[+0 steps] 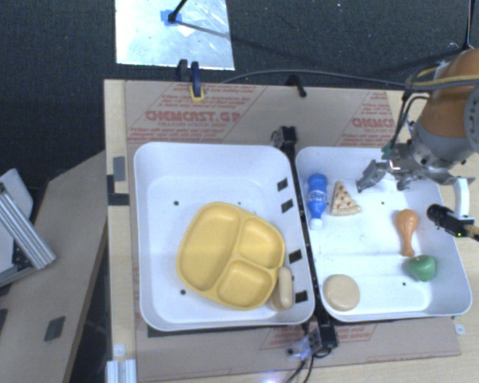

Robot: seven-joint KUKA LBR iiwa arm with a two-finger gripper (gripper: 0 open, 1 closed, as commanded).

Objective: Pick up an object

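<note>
The right bin [455, 290] holds a blue and white bottle [316, 197] lying by its left wall, a pizza slice toy [344, 201], an orange drumstick [408, 229], a green toy [421, 268] and a round tan biscuit [342, 291]. My gripper [387, 174] hovers over the back of this bin, just right of the pizza slice, fingers spread open with nothing between them. The left bin [156, 214] holds a yellow divided tray [231, 254] and a small tan bread roll [283, 287] at the tray's right edge.
A black divider strip [299, 214] runs between the two bins. The arm's orange band [459, 94] and grey wrist stand over the right bin's back right corner. A black cable end [455, 222] hangs by the right wall.
</note>
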